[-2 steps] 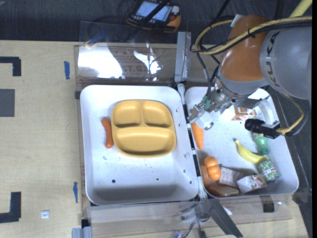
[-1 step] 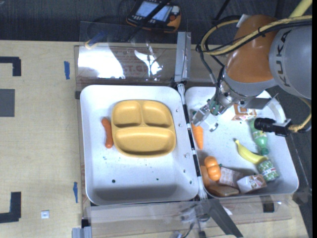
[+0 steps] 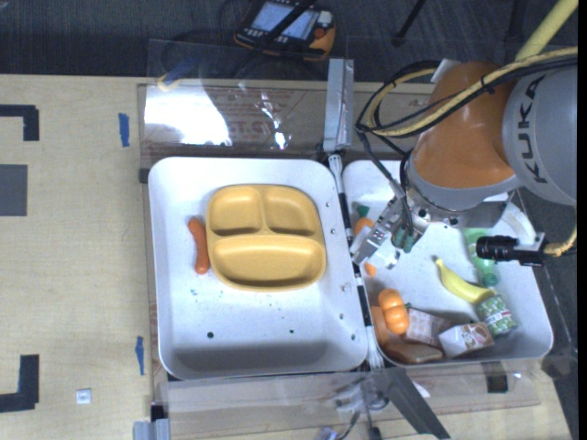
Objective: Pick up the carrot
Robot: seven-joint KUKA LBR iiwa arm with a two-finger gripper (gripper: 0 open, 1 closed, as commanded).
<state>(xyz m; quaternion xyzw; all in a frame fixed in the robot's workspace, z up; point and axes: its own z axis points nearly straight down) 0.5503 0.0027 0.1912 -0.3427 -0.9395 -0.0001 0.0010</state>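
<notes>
Grey casing on the arm carries "KUKA", cut off at the right edge; that is the one word I can read. The gripper hangs low at the left side of the right bin, and I cannot tell how it is set. A carrot lies in the left bin, just left of the yellow tray. Near the banana, the packets bear print too small for me. A pumpkin sits beside them.
</notes>
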